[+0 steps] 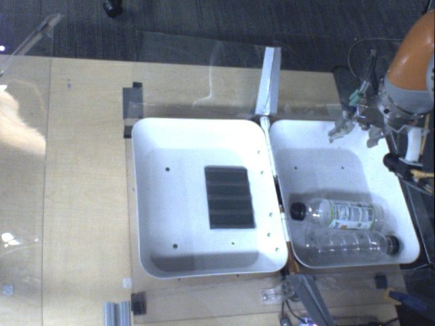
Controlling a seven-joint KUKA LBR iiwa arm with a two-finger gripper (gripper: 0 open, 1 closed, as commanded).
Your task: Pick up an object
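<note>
The pincer (355,133) hangs over the far right corner of the right bin (319,148), at the end of the grey arm with its orange band (414,63) that reaches in from the right. Its two fingers stand apart, one towards the left and one towards the right, with bare bin floor showing in the gap; nothing is held between them. It is well apart from the things lying in the bin.

Nearer in the same bin lie two clear plastic bottles, both on their sides and running left to right. The bottle with the black cap (334,212) has its cap pointing left, close to the bin's left wall, and carries a pale printed label around its middle. Just beside it on the near side, touching or nearly so, lies the second bottle (350,244), its dark cap pointing right towards the near right corner.

The left bin (156,155) sits against the right one, their walls meeting along the middle. On its floor, a little right of centre, lies a flat dark ribbed rectangle (230,197). Both bins rest on a pale wooden bench (75,182).
</note>
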